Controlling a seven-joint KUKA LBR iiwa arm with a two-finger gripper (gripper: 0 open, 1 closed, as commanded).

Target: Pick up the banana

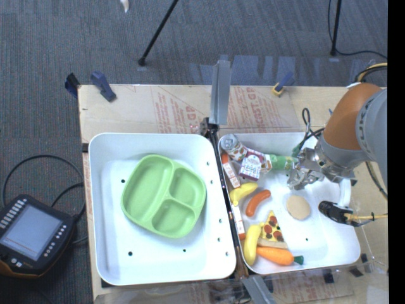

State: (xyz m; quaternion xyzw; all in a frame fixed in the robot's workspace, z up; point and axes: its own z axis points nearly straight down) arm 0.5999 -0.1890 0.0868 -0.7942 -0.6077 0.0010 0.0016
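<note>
The yellow banana [251, 244] lies lengthwise near the front left of the right bin [329, 249], touching a pizza slice [273, 228] and a carrot [277, 256]. Another yellow curved piece [243, 192] rests farther back beside a red sausage [258, 202]. My gripper [302, 177] hangs over the bin's back right part, just behind a round tan cookie [298, 208]. It is well to the right of both yellow pieces, with nothing seen held in it.
A green bottle [278, 163], a small packet [251, 166] and a can [230, 144] crowd the right bin's back left. The left bin [107, 170] holds a green divided plate [166, 196]. A handheld pendant [28, 233] lies off the bench at left.
</note>
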